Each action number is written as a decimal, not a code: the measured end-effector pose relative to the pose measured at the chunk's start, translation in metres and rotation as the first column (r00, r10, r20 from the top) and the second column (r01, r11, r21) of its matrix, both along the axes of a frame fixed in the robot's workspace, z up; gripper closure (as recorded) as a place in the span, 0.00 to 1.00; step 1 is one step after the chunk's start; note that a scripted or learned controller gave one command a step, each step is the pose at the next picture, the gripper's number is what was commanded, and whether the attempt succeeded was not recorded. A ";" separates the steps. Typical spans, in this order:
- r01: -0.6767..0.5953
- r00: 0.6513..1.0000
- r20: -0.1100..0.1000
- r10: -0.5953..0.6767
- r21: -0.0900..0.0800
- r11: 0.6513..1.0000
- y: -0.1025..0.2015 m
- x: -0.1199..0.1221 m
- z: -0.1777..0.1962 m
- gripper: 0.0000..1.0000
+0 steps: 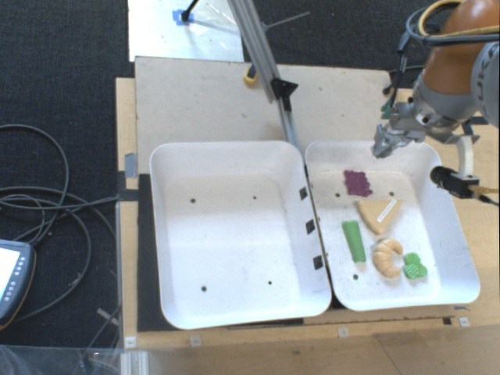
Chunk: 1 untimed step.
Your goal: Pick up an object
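The claw (385,148) hung over the right bin's (451,233) far rim, above grapes (358,182), cheese (378,213), a green stick (354,241), a croissant (388,257).

Dark carpet floor (62,69), wooden bench (195,100), loose cables (47,201) at left.

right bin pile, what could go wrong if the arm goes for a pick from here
The croissant touches the small green piece and sits close to the green stick and cheese wedge, so a grab may catch two or push one away. The pincer hovers over the right bin's far rim and might clip it descending.
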<state>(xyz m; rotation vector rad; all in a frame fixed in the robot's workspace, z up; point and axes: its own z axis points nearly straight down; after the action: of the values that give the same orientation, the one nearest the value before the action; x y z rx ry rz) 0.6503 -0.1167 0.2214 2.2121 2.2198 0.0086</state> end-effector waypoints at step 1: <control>-0.002 1.000 0.000 0.002 0.000 1.000 0.000 0.002 0.055 1.00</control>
<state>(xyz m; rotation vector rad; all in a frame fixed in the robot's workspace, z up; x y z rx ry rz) 0.6521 -0.1171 0.2766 2.2105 2.2219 0.0080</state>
